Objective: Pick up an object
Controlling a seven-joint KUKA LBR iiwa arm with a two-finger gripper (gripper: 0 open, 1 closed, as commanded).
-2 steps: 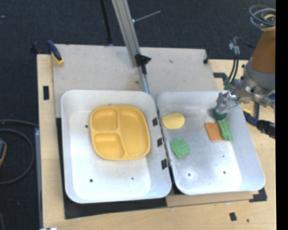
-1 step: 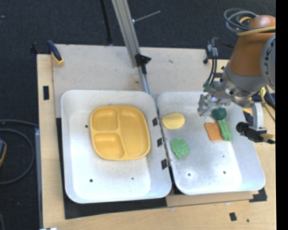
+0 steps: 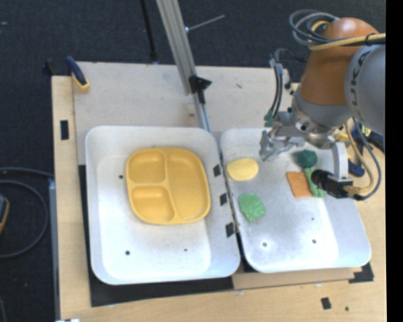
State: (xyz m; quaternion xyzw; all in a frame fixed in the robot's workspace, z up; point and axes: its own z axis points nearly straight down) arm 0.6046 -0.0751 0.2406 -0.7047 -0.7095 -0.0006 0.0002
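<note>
The pale, matte wooden counter carried two shallow white bins side by side, both with rounded corners and a faintly speckled plastic surface. The left white bin held a glossy yellow plastic tray, roughly square with soft corners and moulded into three compartments, lying flat near the bin's middle. A blue and yellow clamp sat at the counter's far left corner, and a ribbed silver metal post rose at a slant from behind the bins.

In the right white bin, a smooth pale yellow rounded object lay close to the dividing edge. Just below it, apart from it, sat a crumpled bright green lump with an uneven, leafy texture. Further right lay a flat orange rectangular piece, with a small dark green rounded object above it and a narrow green piece touching its right side.

The grey metal jaws of the arm hung over the upper part of the right bin, just up and right of the pale yellow object. Whether they were open or closed could not be told, and nothing was seen between them. No writing or labels could be read anywhere.
</note>
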